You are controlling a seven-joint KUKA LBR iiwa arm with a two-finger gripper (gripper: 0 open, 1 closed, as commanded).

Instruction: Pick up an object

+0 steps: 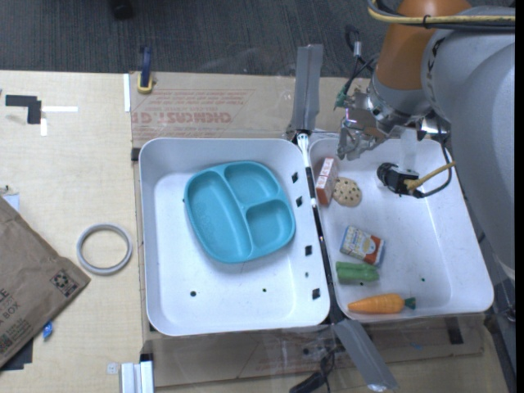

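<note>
Gripper (354,142) low over the far corner of the right bin (458,244), near the divider; I cannot tell how it is set, and nothing shows in its grasp.

Just below my gripper sits a cookie (347,191), with a small reddish box (326,180) touching it on the side toward the left bin (164,244). Further down from me lies a small juice carton (362,245), then a green vegetable (357,273) just beneath it, and a carrot (378,304) nearest the bin's front wall. To the other side of my gripper a black and yellow part (401,178) hangs over the white floor. Well away, across the divider, a blue divided plate (239,211) rests in the left bin, and a ring of tape (104,247) lies on the bench beyond that.
</note>
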